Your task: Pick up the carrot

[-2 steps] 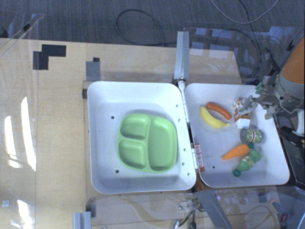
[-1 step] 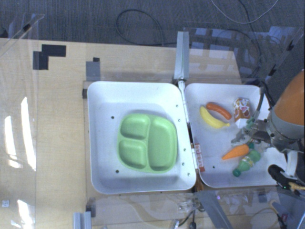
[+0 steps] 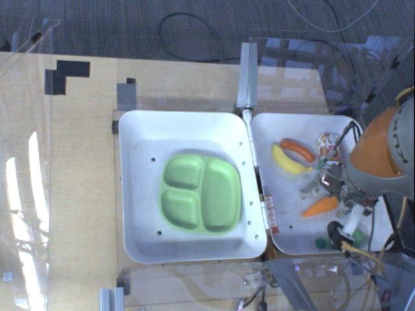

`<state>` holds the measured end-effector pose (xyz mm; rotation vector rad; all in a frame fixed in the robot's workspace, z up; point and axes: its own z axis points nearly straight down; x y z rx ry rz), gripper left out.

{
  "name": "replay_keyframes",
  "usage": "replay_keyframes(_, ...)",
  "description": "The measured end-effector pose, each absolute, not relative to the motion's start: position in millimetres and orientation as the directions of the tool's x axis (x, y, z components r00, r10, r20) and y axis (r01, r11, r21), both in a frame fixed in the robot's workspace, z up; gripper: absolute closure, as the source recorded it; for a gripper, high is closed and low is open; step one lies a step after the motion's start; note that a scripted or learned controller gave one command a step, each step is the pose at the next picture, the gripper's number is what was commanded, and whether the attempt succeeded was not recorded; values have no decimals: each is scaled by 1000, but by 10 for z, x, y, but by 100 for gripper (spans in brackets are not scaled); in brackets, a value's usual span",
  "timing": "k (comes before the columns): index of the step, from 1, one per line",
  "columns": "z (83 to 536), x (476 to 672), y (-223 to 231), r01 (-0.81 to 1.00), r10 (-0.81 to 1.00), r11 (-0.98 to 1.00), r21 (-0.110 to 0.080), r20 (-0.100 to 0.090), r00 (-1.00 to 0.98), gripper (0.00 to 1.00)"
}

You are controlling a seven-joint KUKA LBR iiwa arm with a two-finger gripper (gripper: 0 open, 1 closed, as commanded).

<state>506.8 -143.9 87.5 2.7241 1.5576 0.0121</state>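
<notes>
Seen from above, two white bins sit side by side on a wooden bench. The left bin (image 3: pixel 136 173) holds a green divided tray (image 3: pixel 201 193). In the right bin (image 3: pixel 282 229), the carrot (image 3: pixel 320 207), a short orange taper with its point toward the left, lies near the front right corner. The gripper (image 3: pixel 331 185) of the grey and orange arm (image 3: pixel 382 151) hangs just above the carrot's thick end; whether its fingers are open or closed cannot be told. Farther back lie a banana (image 3: pixel 288 161) and a sausage (image 3: pixel 297 150), touching
</notes>
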Motion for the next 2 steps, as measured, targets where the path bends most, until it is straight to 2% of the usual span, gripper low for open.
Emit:
replay_keyframes(1, 972, 5098, -1435, 863, 863, -506, 11, 7, 505, 100)
replay_keyframes(2, 1845, 4974, -596, 932, 932, -363, 2, 1, 363, 100)
